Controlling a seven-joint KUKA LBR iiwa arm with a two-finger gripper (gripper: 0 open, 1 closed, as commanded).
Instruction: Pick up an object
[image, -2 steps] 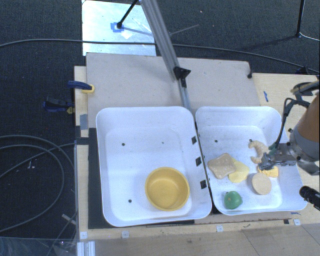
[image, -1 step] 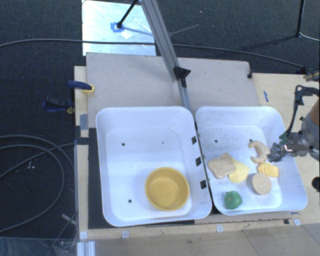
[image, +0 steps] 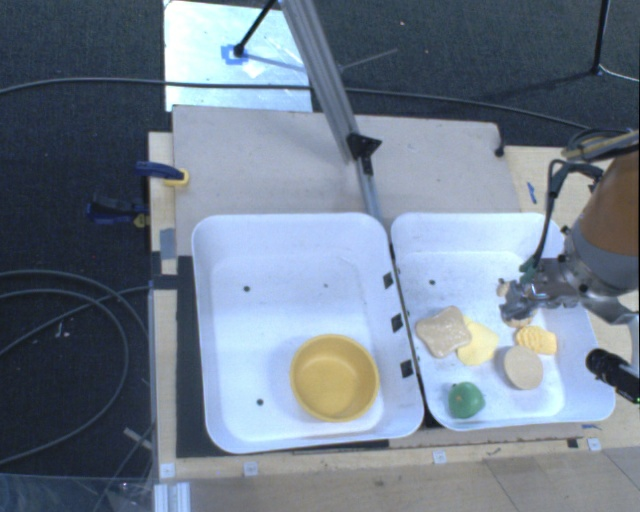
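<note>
Here, the arm (image: 610, 225) is reaching in from three o'clock, its orange band sitting above the grey wrist, and the gripper (image: 522, 297) is hanging low over the right bin (image: 450, 235), toward that bin's three o'clock side. How far its fingers are standing apart I cannot tell; the metal parts are blurring together, and nothing is showing between them.

Just at the gripper's five o'clock, a ridged yellow piece (image: 537, 340) is lying on the bin floor, close beside the fingertips; whether it is touching them is unclear. At that piece's six o'clock a tan disc (image: 522, 367) is resting. Toward the bin's middle a toast slice (image: 442, 331) is lying, overlapping a pale yellow piece (image: 480, 344) at its four o'clock. A green ball (image: 465, 400) is sitting at the bin's six o'clock, near the front wall.

The left bin (image: 260, 250) is holding a yellow bowl (image: 334, 376), upright, at its five o'clock corner. A grey pole (image: 330, 90) is slanting down from twelve o'clock toward the seam between the bins. A blue clamp (image: 120, 210) is gripping the bench at nine o'clock.
</note>
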